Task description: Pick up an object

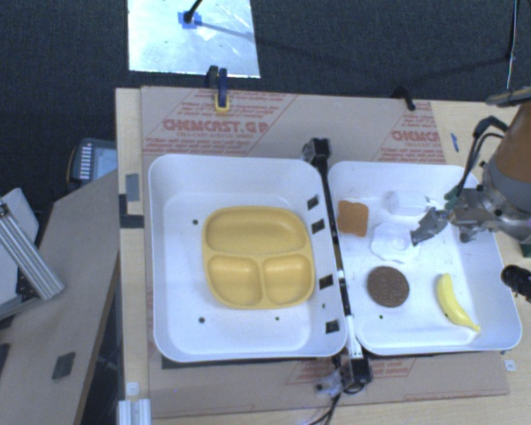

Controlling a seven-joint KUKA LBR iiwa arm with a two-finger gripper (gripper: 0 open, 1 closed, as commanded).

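Claw sits low over the right bin, in its upper middle, reaching in from the right. One dark finger tip shows at the left end; whether the claw is wide or narrow can't be told from this angle. Nothing is visibly between the fingers.

Directly under and just left of the claw tip: a clear plastic item, pale and hard to make out against the white floor. Touching or apart from the claw, unclear.

Other pickable items in the same bin:
- orange-brown sponge-like block, upper left part, near the divider
- round brown cookie, lower middle, well below the claw
- banana, lower right, lying at a slant, just beside the right wall

Arm enters at the right edge, orange band above the grey wrist, cables looping over it.

Left bin holds a yellow divided tray, three compartments, roughly centred.

Both bins rest on a cardboard sheet with red print. A yellow-handled clamp sits at its top edge. Dark carpet beyond, with a shiny metal plate on it.
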